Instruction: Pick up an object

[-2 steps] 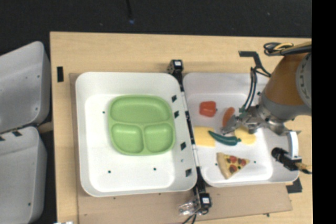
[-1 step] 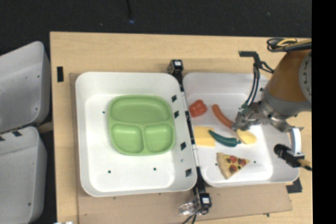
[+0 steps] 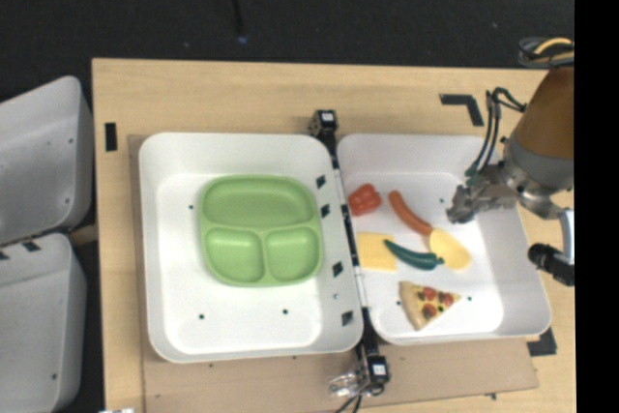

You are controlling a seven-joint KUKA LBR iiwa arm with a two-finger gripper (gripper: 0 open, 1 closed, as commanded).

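Observation:
In the right bin (image 3: 503, 305) lie several toy foods: a red pepper piece (image 3: 364, 199), an orange-red sausage (image 3: 410, 212), a yellow cheese slab (image 3: 371, 252), a dark green chili (image 3: 415, 255), a yellow lemon-like piece (image 3: 451, 249) and a pizza slice (image 3: 425, 302). My gripper (image 3: 462, 208) hangs low at the bin's right side, just above and right of the yellow piece and beside the sausage's end. Nothing shows between its fingers.
The left bin (image 3: 164, 305) holds a green three-compartment plate (image 3: 259, 228). A ridge with black clips separates the two bins. The arm's orange band (image 3: 551, 116) and grey wrist stand over the right bin's far right side. White panels lie left of the bench.

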